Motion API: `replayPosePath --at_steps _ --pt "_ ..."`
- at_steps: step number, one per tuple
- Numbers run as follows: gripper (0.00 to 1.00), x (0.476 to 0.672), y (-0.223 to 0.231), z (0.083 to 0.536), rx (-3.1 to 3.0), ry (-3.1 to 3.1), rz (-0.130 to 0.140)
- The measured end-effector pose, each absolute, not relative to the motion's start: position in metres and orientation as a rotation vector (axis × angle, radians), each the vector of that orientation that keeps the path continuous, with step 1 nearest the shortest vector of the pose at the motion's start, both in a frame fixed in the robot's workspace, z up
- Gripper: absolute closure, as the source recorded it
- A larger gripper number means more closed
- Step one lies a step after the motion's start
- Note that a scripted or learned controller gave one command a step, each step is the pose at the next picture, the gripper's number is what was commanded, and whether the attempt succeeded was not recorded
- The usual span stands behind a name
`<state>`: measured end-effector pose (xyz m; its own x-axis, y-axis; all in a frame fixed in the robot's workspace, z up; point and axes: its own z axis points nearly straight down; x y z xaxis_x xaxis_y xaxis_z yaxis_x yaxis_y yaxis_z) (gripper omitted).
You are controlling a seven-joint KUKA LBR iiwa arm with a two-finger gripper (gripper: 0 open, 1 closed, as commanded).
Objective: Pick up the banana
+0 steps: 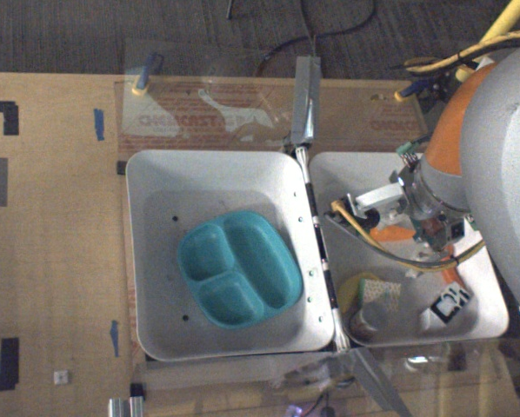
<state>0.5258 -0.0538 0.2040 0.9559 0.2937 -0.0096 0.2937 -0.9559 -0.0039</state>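
A teal three-compartment plastic plate point(237, 268) lies in the left shallow white plastic bin point(156, 189). The right shallow white bin point(330, 176) holds an orange object point(390, 233), a yellow-rimmed item point(357, 287) and a black block with white markings point(452, 303). The grey arm point(503, 181) carries an orange band point(451, 133). The tan cardboard bench point(51, 259) bears blue tape strips point(99, 124) and black corner marks point(3, 117).

The grey KUKA arm point(503, 155) comes in from the right edge of the camera view, its broad rounded link filling the upper right. An orange band point(451, 133) wraps it just above the wrist. Below the band the wrist points down and leftward, ending in the metal two-finger gripper point(430, 228) with its pale mounting bracket. Yellow and dark cables point(377, 237) loop beneath the wrist.
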Motion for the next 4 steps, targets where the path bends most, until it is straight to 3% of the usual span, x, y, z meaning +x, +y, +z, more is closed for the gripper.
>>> replayPosePath --at_steps 1,2,3,4 --pt "0.0 0.55 -0.124 0.115 -3.119 -0.333 0.016" --pt "0.0 0.583 -0.15 0.086 -3.123 -0.327 0.002" --pt "1.0 0.583 -0.149 0.092 -3.121 -0.336 0.015" --pt "1.0 0.64 -0.08 0.189 -3.123 -0.329 0.009"
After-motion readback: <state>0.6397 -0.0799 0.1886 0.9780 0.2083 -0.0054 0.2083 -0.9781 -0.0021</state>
